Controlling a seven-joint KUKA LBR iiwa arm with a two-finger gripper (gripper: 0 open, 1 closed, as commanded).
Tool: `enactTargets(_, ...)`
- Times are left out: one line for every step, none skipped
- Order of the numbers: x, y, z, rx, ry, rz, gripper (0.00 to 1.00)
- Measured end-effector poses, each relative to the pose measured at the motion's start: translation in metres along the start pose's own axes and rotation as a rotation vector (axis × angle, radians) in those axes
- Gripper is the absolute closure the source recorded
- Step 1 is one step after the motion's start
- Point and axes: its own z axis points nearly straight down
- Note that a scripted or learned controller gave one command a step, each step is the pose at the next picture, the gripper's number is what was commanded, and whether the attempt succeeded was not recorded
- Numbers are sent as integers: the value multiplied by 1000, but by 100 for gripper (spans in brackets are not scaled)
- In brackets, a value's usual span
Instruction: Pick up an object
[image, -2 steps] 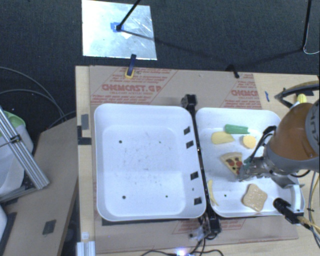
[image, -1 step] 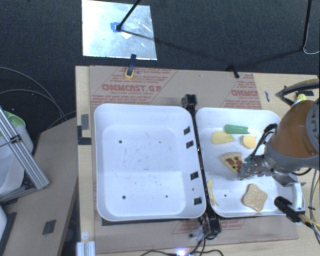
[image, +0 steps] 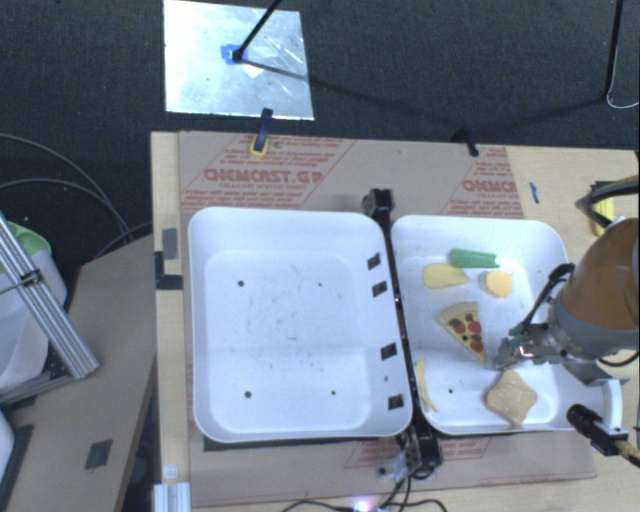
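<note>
The right bin (image: 540, 240) holds several toy foods: a green bean-like piece (image: 472, 258), a yellow piece (image: 443, 275), a small yellow round (image: 499, 284), a pizza slice (image: 464, 329), a tan bread piece (image: 511, 398) and a pale yellow strip (image: 421, 385) at the bin's left wall. My gripper (image: 510, 351) is low in this bin, just right of the pizza slice and above the bread piece. The grey arm with its orange band (image: 605, 290) comes in from the right.
The left bin (image: 290, 320) lies beside the right one, with a black divider with clips (image: 390, 320) between them. Both rest on a cardboard sheet (image: 330, 170). A metal frame (image: 40, 300) stands at the left.
</note>
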Motion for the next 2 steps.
enactTargets(-34, 55, 0, -3, -2, -7, 100)
enactTargets(50, 62, -24, 2, 3, -13, 100)
